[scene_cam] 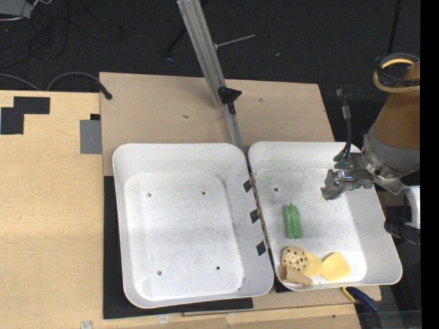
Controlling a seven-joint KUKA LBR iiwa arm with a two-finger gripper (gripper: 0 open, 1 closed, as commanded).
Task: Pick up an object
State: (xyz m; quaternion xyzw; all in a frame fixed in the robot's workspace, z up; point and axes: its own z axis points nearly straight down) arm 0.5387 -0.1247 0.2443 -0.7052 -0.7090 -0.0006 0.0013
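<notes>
In the right bin (374, 252) lie three things. A green oblong object (293, 221) rests near the bin's middle. At the front edge sit a tan speckled piece (295, 262) and, beside it on the right, a yellow chunk (335, 266). My gripper (333, 188) hangs over the right bin's back right part, to the upper right of the green object and apart from it. Nothing shows between its fingers.
The left bin (182, 225) stands beside the right one, joined by black clips (252, 214) along the shared wall. A slanted metal rail (206, 53) rises behind the bins. The orange-banded arm (398, 122) fills the right side.
</notes>
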